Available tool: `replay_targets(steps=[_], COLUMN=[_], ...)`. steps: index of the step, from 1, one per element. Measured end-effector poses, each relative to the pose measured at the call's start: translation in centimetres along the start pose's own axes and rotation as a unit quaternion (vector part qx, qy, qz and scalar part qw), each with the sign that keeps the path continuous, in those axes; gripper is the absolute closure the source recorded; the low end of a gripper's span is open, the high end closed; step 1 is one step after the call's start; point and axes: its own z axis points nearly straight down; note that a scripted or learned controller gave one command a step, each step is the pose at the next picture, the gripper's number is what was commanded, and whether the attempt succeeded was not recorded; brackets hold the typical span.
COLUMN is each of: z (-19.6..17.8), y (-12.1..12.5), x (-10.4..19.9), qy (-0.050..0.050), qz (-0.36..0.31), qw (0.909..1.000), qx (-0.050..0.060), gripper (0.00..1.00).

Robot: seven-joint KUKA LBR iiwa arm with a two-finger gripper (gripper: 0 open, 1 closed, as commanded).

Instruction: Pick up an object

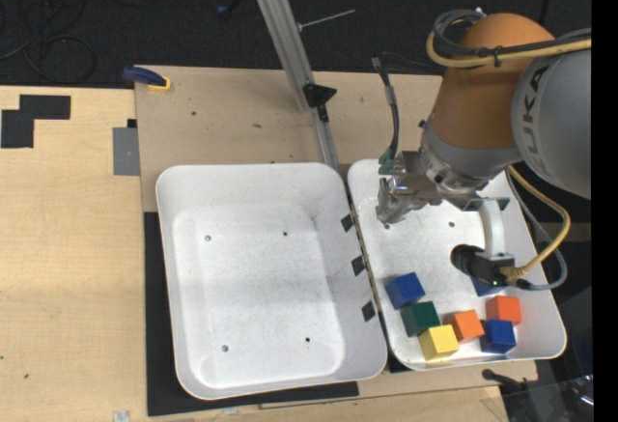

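The left bin (256,275) lies bare across its whole floor, open from above. In the right bin (425,237), the arm (492,111) hangs over the upper half, its end effector (394,203) low near the divider (357,261) between the bins. A black fitting (478,264) juts over the bin's right middle. Cubes crowd the lower part: blue (405,289), green (420,317), yellow (438,341), orange (467,324), red (503,309) and another blue (498,335), packed close together. White floor shows open between the end effector and the cubes. A slanted rail (285,34) rises behind the bins.
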Motion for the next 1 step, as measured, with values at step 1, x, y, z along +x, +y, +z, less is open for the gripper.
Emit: replay_targets(steps=[1], z=[1.14], y=[-0.16], x=[5.95], qy=[0.0], qz=[0.0], qw=[1.0], qx=[0.002], gripper=[1.0])
